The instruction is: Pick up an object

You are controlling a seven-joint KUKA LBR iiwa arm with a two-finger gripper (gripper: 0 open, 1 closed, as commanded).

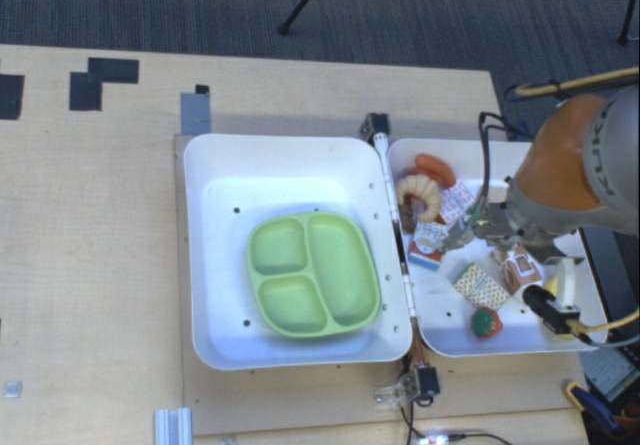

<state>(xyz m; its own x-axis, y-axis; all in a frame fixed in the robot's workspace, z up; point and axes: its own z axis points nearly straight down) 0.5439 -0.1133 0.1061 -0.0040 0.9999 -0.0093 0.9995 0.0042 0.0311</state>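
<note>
Pale wooden bench carries two white bins side by side, with dark carpet beyond. Left bin holds a green divided plate. Right bin holds small objects: an orange sausage-like piece, a ring-shaped pastry, small printed packets and a red-and-green strawberry toy. The arm's gripper hangs low over the packets near the pastry; whether it is spread or closed cannot be told.

Grey arm reaching leftward, claw lowered
</note>
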